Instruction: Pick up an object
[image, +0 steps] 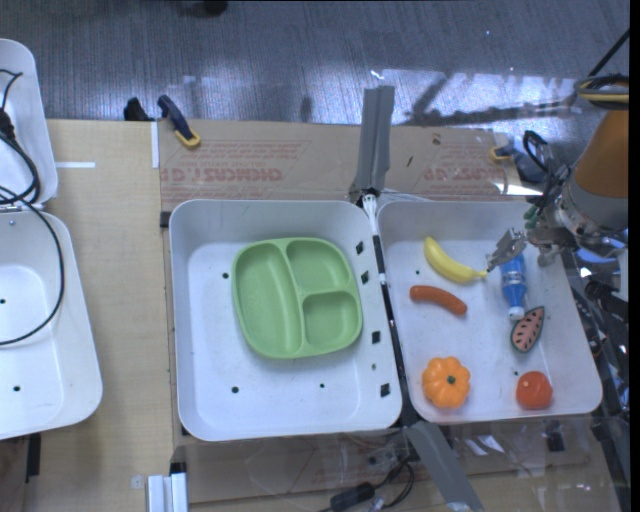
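While the arm (600, 175) reaches in from the right over the upper right corner of the right bin (400, 300), its gripper (510, 250) sits low above the top end of a small blue bottle (513, 287), just right of the banana's tip; whether the fingers are spread or closed is impossible to tell from this angle, and nothing can be seen held between them. That bin holds six things: a yellow banana (447, 260) near the top, a reddish sausage (438, 299) just below it, the bottle lying upright in the picture toward the right, a watermelon slice (527, 329) just below the bottle, an orange pumpkin (446, 383) near the front edge, and a red tomato (534, 390) in the front right corner. Next door, the left bin (200, 400) carries a green divided plate (297, 296) with three compartments, lying flat near its middle.
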